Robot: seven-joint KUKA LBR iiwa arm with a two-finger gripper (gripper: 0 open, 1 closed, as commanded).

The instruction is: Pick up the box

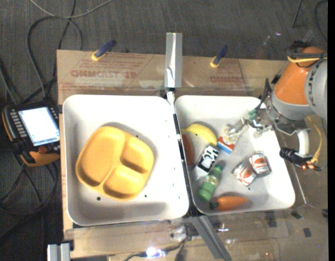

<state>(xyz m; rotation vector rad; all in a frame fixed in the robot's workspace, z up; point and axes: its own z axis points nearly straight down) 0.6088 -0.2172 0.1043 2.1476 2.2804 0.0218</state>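
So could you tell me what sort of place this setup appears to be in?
Most likely a robotics lab bench for pick-and-place trials: two white bins clamped to a board, toy items such as a plastic carrot and a green bottle, loose cables on the carpet, and a teach pendant beside it.

Both white bins look like smooth moulded plastic with a faint sheen, and the yellow divided tray in the left one has the same glossy plastic look. They sit on a matt brown cardboard sheet printed in faded red, over a rough, dark carpet-like floor. In the right bin the green bottle shines like plastic, the two small cans carry glossy labels, and the little black-and-white box looks like printed card.
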